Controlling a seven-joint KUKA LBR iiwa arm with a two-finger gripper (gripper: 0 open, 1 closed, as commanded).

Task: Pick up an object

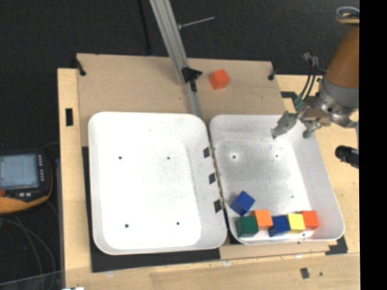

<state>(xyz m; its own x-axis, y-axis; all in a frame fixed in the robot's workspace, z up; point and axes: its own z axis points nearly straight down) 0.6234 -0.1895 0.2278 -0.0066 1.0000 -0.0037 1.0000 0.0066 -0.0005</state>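
The two-finger metal gripper [295, 127] hangs over the upper right corner of the right shallow white plastic bin [314, 162], at about 2 o'clock from the centre of this bin. Its two fingers are spread apart and nothing is between them.

The objects to pick are at the bottom edge of the same bin, at about 6 o'clock from its centre: a small blue cube [243, 202] lies a little apart, turned at an angle, and below it a row stands close together, namely a green cube [247, 225], an orange cube [263, 218], a second blue cube [279, 224], a yellow cube [295, 222] and a red-orange cube [310, 219]. One more orange cube [219, 79] rests outside, on the brown board at 12 o'clock.

I think the lone blue cube is the best choice, because it has free space on its sides. The arm should go toward 7 o'clock, turn the fingers along the cube faces, descend straight and close only when low
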